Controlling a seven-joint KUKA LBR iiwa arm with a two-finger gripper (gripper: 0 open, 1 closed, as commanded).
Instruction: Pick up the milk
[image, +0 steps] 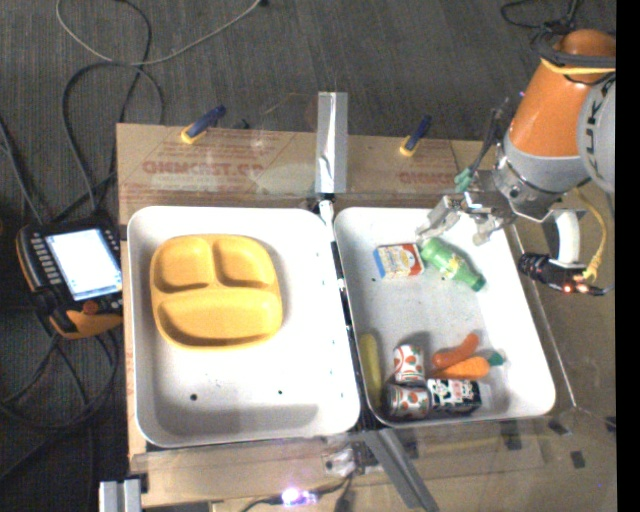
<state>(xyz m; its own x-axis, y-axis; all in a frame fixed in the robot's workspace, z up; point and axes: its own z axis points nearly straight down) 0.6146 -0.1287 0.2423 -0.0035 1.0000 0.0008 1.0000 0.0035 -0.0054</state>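
**Green bottle crowds the milk**

The milk carton lies in the right bin, touching a green bottle on its right. The gripper hangs above the bottle, fingers apart and empty. Descending here, it would likely grab or knock the bottle instead. The carton's print is too small to read; the fingertips blur against the bin.

- 2 shallow white plastic bins, side by side
- 1 yellow sectioned plastic tray, in left bin
- right of tray: 1 small milk carton, 1 green plastic bottle, 2 red-and-white cans, 1 orange toy carrot, 1 black-and-white box, 1 yellow stick-shaped item
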